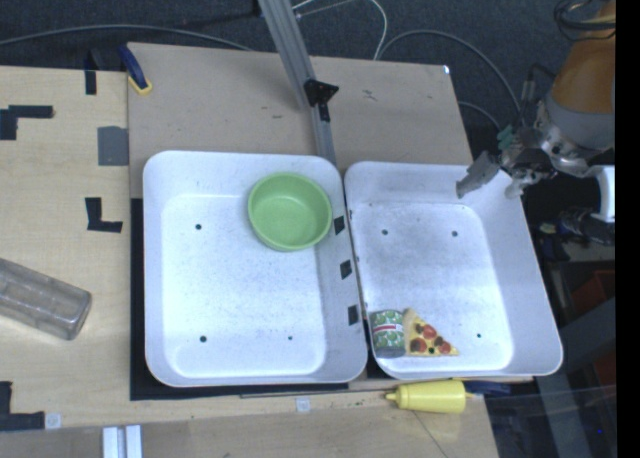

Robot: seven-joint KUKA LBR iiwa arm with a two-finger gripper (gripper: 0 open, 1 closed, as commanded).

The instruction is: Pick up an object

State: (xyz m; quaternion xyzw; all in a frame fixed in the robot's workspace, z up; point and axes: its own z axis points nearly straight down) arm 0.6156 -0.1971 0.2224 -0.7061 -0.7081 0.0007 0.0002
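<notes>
A green bowl sits upright in the left bin, near its far right corner. In the right bin, at the near left corner, a small green-and-white can lies beside a toy pizza slice. My gripper hangs over the far right rim of the right bin, well away from all three objects. Its fingers are spread open with nothing between them.
A yellow bottle lies on the bench just in front of the right bin. A clear plastic container rests at the far left. A slanted metal pole crosses above the bins' far edge, with cables behind it.
</notes>
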